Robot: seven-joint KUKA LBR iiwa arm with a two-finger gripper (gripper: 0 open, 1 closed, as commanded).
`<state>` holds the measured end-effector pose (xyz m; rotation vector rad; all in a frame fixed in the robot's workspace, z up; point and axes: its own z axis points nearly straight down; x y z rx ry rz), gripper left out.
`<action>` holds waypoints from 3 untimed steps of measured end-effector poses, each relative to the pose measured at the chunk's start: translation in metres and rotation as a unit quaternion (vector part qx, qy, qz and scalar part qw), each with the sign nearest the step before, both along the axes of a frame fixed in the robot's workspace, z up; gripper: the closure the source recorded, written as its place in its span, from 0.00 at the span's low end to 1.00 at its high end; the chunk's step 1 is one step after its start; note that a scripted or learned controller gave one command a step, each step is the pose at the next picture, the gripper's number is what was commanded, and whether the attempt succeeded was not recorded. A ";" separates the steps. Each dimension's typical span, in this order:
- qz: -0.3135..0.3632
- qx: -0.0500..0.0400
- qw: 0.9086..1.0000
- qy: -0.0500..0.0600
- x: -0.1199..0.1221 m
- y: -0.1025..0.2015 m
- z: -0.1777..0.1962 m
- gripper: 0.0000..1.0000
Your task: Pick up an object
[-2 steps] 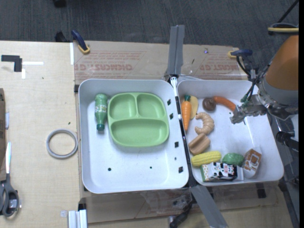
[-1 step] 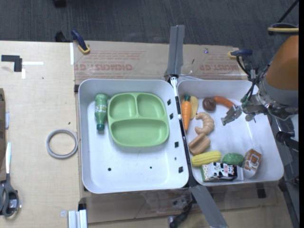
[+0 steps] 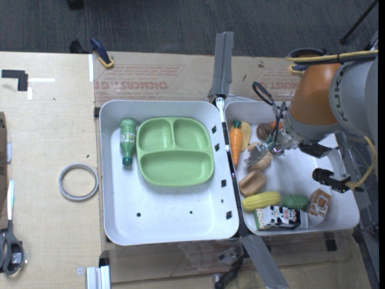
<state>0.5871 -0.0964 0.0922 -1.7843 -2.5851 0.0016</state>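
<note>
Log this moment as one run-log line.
arm: over right bin | tool: low among toy food, near carrot | grasp: unconfirmed | left bin: green tray, bottle

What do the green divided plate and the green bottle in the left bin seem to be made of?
Green divided plate: probably moulded plastic, matte, with one even pale green colour and soft rounded ridges between its compartments. Green bottle: probably glossy plastic, with a small highlight on its body and a pale label; too small to be sure.

Two white bins (image 3: 114, 221), one green plate (image 3: 175, 151), one bottle (image 3: 127, 140), one carrot (image 3: 235, 144)
</note>
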 end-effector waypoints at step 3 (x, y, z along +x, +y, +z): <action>-0.001 -0.001 1.000 -0.002 0.051 -0.060 0.088 0.00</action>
